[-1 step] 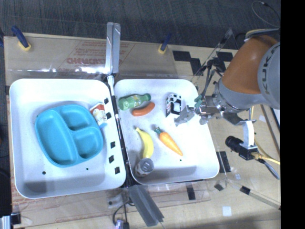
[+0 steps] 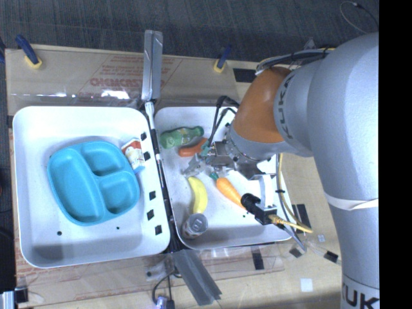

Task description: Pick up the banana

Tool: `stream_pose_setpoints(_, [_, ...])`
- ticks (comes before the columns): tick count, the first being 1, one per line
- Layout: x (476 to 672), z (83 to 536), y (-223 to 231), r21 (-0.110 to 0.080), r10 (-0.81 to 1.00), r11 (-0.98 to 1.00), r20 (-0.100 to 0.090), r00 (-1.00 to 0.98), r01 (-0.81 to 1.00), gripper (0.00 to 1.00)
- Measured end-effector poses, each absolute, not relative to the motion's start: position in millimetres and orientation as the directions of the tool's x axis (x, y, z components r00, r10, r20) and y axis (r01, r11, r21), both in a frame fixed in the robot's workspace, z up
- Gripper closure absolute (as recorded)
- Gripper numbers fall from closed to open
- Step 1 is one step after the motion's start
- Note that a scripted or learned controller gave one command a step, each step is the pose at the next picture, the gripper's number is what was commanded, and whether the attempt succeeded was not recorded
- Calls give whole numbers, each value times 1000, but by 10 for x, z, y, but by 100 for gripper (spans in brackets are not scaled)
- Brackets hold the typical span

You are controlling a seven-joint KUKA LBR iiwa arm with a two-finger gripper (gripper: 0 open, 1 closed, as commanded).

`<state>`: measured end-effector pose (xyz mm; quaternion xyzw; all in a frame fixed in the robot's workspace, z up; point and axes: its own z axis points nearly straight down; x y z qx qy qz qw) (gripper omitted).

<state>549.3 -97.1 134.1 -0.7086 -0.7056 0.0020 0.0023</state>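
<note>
Banana (image 2: 198,195): lies free on the floor of the right bin (image 2: 226,227), lengthwise, near the bin's left wall.
Neighbours: carrot (image 2: 228,190) just right of it; metal can (image 2: 196,224) just below its lower end; green item (image 2: 180,136) and a red item (image 2: 190,149) above.
Jaws (image 2: 207,164): above the banana's upper end; open or closed, cannot tell.
Left bin (image 2: 29,192): blue divided plate (image 2: 94,181), small carton (image 2: 134,154) at its right edge.

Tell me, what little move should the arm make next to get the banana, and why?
Probably a short shift toward the lower left, then down. The end effector sits above the upper tip of the banana, nearer the carrot than the banana's middle. Centring over the yellow body first would likely give a surer grasp, clear of the can.
</note>
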Motion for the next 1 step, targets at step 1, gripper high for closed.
stream_pose_setpoints(1, [5178,904,-919,-5,999,45,1,-45,999,0])
